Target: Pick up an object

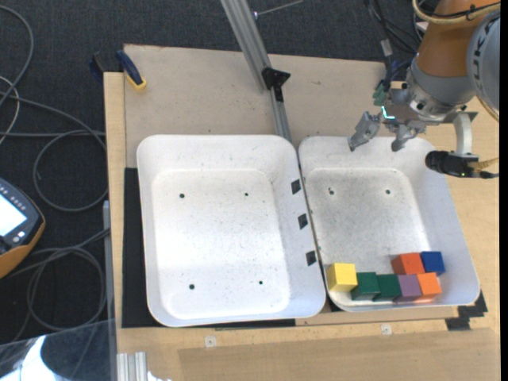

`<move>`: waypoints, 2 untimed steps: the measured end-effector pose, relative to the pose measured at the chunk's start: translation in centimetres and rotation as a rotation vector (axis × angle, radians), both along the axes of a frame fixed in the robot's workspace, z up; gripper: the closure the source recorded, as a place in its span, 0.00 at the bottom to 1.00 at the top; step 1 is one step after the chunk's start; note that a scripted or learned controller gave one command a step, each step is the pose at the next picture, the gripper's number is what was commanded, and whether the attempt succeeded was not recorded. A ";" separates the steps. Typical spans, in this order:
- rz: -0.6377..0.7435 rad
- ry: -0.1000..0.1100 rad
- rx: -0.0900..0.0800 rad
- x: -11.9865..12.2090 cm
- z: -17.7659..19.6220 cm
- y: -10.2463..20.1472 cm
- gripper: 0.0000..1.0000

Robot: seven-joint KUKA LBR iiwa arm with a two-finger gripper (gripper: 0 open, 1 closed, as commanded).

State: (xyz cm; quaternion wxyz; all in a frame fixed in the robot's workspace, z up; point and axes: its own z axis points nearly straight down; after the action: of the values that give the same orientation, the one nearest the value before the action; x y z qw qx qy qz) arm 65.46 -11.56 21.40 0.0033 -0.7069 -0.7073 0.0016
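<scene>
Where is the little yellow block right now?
The yellow block sits in the right bin, at its near edge, leftmost in the row of blocks, touching a green block.

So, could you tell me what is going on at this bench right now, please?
The KUKA arm's gripper hangs open over the far edge of the right bin, with nothing between its fingers. The blocks sit clustered in that bin's near corner: yellow block, two green ones, purple, two orange and blue. Nothing has been picked up yet.
</scene>
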 end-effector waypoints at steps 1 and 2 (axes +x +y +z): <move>0.001 -0.004 -0.002 0.1 0.3 0.0 0.00; 0.000 0.001 -0.001 -0.1 -6.1 0.1 0.00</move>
State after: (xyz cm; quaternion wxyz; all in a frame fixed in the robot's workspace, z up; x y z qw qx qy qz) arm 65.39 -11.44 15.34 0.0031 -0.7070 -0.7073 0.0023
